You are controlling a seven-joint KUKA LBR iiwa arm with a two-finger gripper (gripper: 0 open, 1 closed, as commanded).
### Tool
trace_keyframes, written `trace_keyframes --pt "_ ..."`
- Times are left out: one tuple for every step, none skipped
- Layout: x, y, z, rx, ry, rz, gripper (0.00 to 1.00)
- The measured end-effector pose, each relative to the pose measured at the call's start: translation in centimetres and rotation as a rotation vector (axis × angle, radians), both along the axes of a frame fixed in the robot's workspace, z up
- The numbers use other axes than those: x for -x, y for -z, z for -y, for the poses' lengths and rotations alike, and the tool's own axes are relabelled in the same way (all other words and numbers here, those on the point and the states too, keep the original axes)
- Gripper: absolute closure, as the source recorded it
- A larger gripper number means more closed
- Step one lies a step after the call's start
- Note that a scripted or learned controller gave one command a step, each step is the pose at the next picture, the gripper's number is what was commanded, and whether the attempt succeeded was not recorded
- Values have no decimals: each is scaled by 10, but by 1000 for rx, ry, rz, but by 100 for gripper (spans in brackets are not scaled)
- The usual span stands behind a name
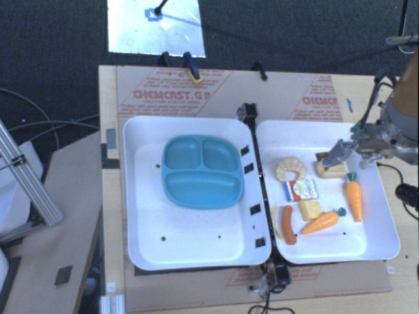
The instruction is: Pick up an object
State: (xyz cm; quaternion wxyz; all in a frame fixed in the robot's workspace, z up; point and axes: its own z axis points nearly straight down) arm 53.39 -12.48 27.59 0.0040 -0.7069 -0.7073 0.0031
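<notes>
Two carrots (354, 200) (orange) lie near the tool (338, 154).

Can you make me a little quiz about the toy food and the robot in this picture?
1. True or false: the blue plate lies in the left bin.
2. How many toy carrots are in the right bin? A) one B) two C) four
3. Fill in: the gripper is over the ______ bin, right by the tan block.

Key:
1. True. It is a divided plate.
2. B: an upright carrot and a slanted carrot.
3. Right.
</notes>
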Motion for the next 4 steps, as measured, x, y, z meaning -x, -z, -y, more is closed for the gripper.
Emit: trace_keyframes --pt "-2 -6 0 2 -2 12 0" --pt "1 36 3 1 -1 9 0" --pt "1 84 -7 0 0 8 0" --pt "-4 144 -12 0 0 6 0"
